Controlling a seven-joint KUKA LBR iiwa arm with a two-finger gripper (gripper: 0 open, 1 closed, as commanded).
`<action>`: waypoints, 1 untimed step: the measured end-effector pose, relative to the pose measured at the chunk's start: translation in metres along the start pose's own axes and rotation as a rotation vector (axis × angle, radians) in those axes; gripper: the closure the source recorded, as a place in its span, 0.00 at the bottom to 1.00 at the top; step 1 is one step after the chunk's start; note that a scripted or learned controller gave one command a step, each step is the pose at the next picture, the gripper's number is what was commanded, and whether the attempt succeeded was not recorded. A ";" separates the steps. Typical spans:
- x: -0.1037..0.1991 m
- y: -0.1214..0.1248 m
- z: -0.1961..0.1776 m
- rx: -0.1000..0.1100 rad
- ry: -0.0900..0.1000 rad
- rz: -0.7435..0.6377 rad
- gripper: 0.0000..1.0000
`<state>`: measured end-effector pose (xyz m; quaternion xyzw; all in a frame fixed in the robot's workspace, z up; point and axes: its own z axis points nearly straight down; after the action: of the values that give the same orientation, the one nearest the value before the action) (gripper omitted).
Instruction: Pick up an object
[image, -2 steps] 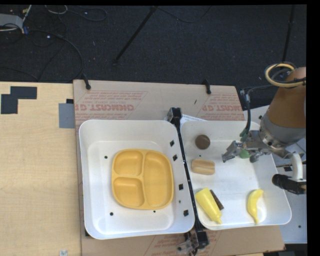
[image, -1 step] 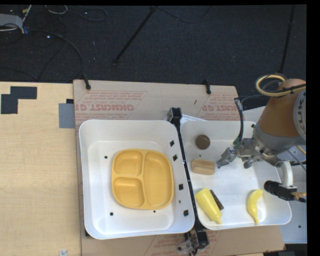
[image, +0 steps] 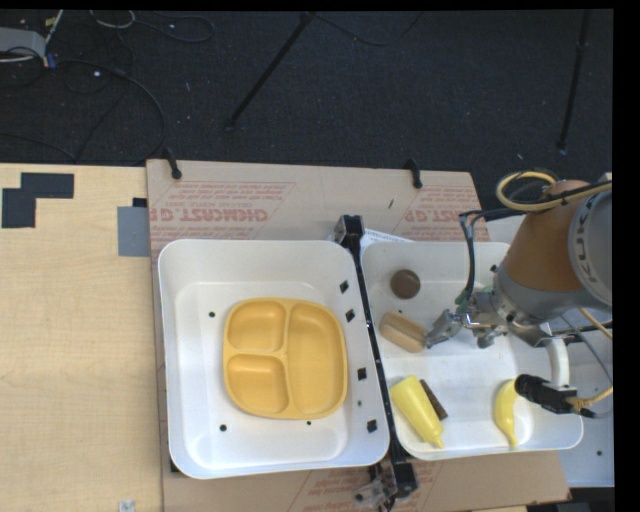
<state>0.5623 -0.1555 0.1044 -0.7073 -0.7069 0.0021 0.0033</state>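
The left bin (image: 185, 300) holds a yellow divided plate (image: 285, 357) lying flat at its middle. In the right bin (image: 440, 262), a brown ball (image: 405, 283) sits toward the far side, a tan wooden block (image: 402, 332) lies just nearer, and a yellow bottle (image: 417, 410) and a banana (image: 507, 412) rest near the front wall. The tool (image: 440, 328) hangs just right of the block, its fingers slightly parted and holding nothing.

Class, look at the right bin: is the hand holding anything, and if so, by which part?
Nothing is visibly held. The hand sits low in the right bin, right beside the tan block, but the block is not seen between its fingers.
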 end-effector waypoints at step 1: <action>0.000 0.000 -0.012 -0.001 0.000 0.002 1.00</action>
<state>0.5627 -0.1560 0.1166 -0.7080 -0.7062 0.0017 0.0028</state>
